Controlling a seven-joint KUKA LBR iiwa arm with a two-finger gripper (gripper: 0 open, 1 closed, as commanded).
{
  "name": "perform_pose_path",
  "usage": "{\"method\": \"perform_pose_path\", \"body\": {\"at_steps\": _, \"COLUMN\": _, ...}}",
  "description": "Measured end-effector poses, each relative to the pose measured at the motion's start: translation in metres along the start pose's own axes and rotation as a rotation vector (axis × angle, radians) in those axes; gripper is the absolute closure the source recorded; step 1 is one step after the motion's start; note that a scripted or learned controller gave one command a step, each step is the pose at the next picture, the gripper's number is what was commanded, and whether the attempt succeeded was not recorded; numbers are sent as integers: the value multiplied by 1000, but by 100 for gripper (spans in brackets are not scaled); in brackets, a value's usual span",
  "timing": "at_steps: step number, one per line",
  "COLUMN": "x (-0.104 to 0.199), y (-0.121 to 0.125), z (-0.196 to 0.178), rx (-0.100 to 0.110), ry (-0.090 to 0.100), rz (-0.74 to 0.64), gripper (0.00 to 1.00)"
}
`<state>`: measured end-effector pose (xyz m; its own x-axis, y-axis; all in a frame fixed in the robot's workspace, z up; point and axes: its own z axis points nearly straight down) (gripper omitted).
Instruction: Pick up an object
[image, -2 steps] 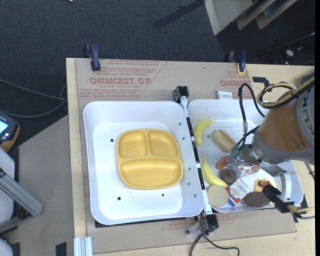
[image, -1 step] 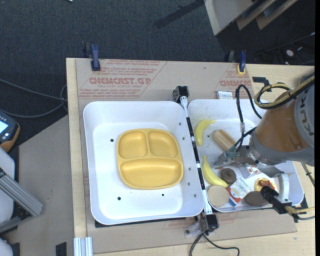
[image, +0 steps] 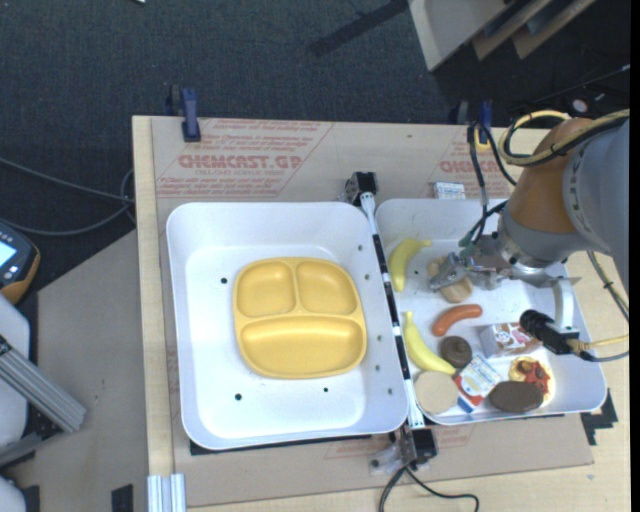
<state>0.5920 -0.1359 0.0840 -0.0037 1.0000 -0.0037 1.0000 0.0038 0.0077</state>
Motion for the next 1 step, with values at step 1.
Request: {"method": "perform_pose_path", "body": {"at_steps": 1, "x": 1, "y": -4, "z": -11, "rx": 5, "ry": 2, "rz": 2, "gripper": 100}}
